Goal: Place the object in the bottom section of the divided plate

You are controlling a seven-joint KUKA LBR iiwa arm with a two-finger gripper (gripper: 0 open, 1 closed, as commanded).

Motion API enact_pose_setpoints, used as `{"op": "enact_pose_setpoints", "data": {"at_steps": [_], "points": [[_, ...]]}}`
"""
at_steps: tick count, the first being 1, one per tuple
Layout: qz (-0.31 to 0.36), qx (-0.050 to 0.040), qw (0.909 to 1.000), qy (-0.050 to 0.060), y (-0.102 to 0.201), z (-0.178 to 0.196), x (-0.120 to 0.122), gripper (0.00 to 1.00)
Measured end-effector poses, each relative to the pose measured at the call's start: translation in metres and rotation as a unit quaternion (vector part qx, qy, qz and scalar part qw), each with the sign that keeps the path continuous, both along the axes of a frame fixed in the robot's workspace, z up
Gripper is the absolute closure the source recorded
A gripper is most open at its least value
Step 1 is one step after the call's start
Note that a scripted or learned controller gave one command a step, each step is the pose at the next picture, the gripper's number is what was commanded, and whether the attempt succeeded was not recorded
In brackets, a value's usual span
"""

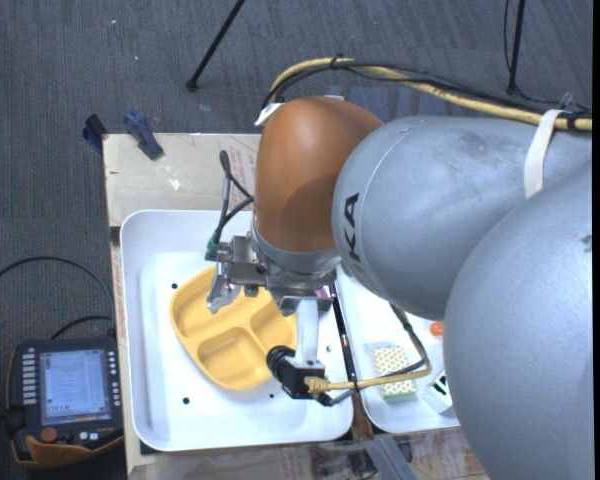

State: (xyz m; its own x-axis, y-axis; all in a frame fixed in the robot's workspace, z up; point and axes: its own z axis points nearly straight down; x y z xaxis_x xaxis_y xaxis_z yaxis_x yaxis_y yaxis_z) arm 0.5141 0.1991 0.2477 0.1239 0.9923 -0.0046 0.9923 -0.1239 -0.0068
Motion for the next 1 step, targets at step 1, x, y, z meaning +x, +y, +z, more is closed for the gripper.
{"op": "enact_pose_setpoints", "data": {"at_steps": [1], "points": [[0.000,0.0000,1.0000,0.000,0.0000,0.0000,0.0000,0.00]]}}
